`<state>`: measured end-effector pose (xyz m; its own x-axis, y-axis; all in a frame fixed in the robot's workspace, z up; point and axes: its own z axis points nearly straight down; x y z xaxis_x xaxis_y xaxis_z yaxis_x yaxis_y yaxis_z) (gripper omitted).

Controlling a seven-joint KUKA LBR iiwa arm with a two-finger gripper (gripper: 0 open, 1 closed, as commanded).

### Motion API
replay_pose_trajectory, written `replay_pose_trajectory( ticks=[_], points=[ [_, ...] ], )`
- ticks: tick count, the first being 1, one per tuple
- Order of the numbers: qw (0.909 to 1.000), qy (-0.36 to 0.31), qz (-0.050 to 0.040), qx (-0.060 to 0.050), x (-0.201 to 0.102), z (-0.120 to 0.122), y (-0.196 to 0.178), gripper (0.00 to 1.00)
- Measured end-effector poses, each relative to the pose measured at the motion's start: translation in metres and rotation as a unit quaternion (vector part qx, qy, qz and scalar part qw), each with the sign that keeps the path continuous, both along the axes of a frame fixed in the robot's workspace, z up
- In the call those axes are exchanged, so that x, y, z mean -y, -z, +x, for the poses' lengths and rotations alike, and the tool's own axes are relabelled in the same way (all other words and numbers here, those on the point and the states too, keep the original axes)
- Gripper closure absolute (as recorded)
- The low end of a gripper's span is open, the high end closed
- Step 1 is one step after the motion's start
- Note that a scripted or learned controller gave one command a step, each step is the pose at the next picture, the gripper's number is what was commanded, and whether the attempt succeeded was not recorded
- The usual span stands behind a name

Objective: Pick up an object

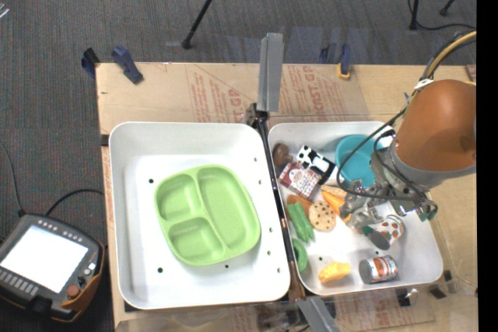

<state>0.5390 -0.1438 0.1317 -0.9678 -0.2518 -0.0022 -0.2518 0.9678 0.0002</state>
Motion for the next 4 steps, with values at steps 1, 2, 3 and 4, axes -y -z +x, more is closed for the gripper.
replay_pose_trajectory(
  ticks=[1,2,3,4],
  points=[
    [1.0,-0.001,0.0006,-0.001,-0.001,-0.001,0.001,0.0],
    [0.9995,0.031,0.0008,0.0,-0.052,-0.041,0.045,0.0],
    [0.9939,0.11,0.0006,0.0,-0.045,0.036,0.044,0.0],
    [0.9942,0.107,0.001,0.0,-0.047,0.037,0.034,1.0]
  ],
)
